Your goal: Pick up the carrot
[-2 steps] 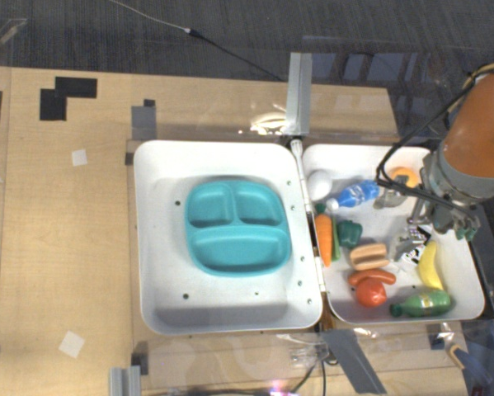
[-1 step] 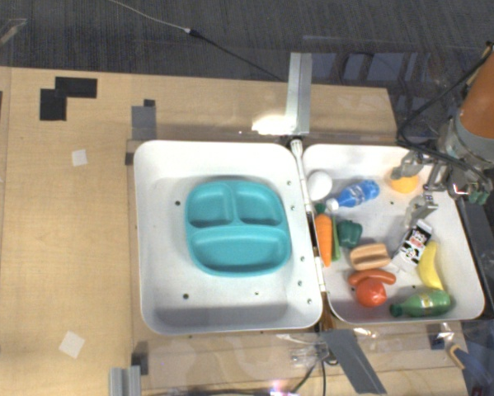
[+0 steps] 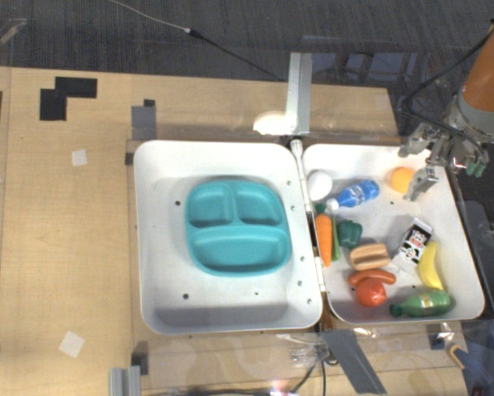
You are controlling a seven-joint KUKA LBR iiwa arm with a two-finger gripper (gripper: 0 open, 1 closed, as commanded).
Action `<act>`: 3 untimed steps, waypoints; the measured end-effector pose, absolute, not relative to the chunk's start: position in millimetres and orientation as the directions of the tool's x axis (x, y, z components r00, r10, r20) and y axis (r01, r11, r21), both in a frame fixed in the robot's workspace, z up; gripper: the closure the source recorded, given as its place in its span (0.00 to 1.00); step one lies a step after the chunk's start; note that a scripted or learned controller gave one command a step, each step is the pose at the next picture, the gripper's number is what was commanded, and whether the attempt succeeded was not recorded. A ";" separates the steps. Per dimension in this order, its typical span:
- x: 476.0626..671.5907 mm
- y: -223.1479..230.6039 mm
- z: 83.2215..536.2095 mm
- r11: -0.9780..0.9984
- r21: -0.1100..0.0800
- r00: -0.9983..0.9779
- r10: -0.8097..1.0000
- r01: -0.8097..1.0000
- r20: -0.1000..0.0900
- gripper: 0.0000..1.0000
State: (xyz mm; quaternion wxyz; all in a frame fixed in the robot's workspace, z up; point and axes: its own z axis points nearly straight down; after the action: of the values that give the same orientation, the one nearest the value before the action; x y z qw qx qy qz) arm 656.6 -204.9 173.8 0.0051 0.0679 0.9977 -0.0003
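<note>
At the right bin's far right corner: gripper [image 3: 428, 162] hangs above the rim, near the small orange fruit [image 3: 402, 179]; arm reaches in from the right, orange band above the wrist.
Pincer state: cannot tell how far open; nothing visibly between the fingers, and the metal parts blur together at this angle.
Carrot: carrot [image 3: 322, 238] lies lengthwise along the right bin's [image 3: 469, 254] left wall, just beside the divider, green end toward the far edge, narrow end toward the near edge.
Why it sits awkwardly: pressed to the wall, with a green vegetable [image 3: 348, 234] just beside it on the other side; little room for fingers either side, I judge.
Neighbours: white ball [image 3: 319, 185] and blue bottle [image 3: 355, 194] toward the far edge; hot dog [image 3: 370, 256], tomato [image 3: 372, 291], green bottle [image 3: 421, 304], banana [image 3: 430, 266], small carton [image 3: 414, 244] toward the near right corner.
Left bin: left bin [image 3: 160, 221] carries a teal divided tray [image 3: 237, 225] at its middle.
Step in hand: approach not yet made; gripper is well apart from the carrot, at the opposite side of the bin.
Next move calls for: crossing to the left wall, closing across the carrot's width.
</note>
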 end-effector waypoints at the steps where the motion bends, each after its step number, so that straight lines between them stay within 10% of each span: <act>1: 666.8 -204.8 216.8 0.923 0.002 -0.923 0.385 0.385 -0.014 0.00; 2: 666.7 -204.6 216.3 0.923 0.002 -0.923 0.385 0.385 -0.014 0.00; 3: 662.0 -179.4 118.7 0.921 0.002 -0.921 0.388 0.388 -0.002 0.00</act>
State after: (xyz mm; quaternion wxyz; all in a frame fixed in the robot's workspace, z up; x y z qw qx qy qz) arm 662.0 -179.4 118.7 0.0010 0.1982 0.9802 0.0008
